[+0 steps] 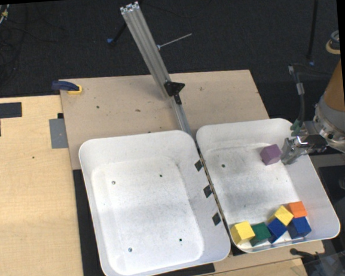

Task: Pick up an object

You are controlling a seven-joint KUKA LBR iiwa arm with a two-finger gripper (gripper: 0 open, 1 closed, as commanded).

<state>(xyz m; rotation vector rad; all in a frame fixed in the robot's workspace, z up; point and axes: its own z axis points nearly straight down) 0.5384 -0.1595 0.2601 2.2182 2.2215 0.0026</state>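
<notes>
A purple block (270, 154) lies in the right bin (245, 140), near its right rim. My gripper (291, 153) hangs just to the right of that block, low over the bin's right edge, and nothing shows between its fingers. Several blocks are heaped in the right bin's near corner: a yellow one (242, 230), a green one (260, 233), a blue one (276, 230), a second yellow one (283, 215), an orange one (297, 209) and a dark blue one (299, 228).
The left bin (143, 203) sits beside the right one, joined by black clips (207, 191). A slanted aluminium rail (150, 52) rises behind the bins. The wooden bench (127, 105) extends behind and to the left.
</notes>
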